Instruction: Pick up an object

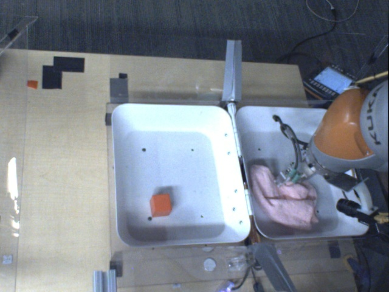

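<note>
Camera view: the bench (61, 163) is carrying two white bins side by side. The arm (346, 129) is reaching in from the right and leaning over the right bin (261, 120). The claw (293, 176) is sitting low at the upper edge of a pink cloth (282, 198), which is lying crumpled in the near half of that bin. Whether the claw is wide, narrow or gripping cloth cannot be told; the wrist and the folds are hiding that part. An orange block (161, 205) is resting alone in the left bin (170, 117), near its front left, well apart from the arm.

Judgement: the cloth is the likely target, the claw being right on it.

Risks: the claw is meeting the cloth at its edge rather than its bulk, so a thin fold may be all that is being caught, and it could be slipping free on the lift. Limp fabric may also be trailing and snagging on the bin wall. A cable (285, 132) is lying close to the wrist and could be fouling the motion.
</note>
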`<state>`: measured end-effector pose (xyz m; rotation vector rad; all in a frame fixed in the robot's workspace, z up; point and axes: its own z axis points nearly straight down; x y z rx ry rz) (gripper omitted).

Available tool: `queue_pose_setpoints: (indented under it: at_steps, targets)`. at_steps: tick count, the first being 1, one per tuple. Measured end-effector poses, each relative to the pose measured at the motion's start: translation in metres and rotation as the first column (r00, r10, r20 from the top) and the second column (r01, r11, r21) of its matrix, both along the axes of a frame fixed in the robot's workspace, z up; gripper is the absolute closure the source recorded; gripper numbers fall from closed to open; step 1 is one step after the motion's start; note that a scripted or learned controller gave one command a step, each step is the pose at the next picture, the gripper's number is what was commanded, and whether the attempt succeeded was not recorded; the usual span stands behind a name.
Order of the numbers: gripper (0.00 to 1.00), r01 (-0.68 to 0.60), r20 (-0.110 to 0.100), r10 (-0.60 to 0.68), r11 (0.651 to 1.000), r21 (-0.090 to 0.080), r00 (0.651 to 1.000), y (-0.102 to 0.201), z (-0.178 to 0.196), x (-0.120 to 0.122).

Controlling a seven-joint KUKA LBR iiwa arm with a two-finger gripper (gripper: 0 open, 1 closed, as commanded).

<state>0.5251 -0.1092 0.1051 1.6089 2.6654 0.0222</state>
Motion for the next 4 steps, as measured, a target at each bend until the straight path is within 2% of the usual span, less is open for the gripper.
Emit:
queue_pose_setpoints:
  at_steps: [1,2,3,4]
  targets:
    - [0.0,0.0,0.0,0.0,1.0,0.0,1.0,0.0,0.0,0.0]
    - [0.0,-0.015,-0.004,0.015,1.0,-0.001,1.0,-0.001,-0.012,-0.008]
    - [1.0,-0.019,0.006,0.019,1.0,-0.002,1.0,0.0,0.001,-0.004]
    - [0.0,-0.019,0.006,0.019,1.0,-0.002,1.0,0.0,0.002,-0.004]
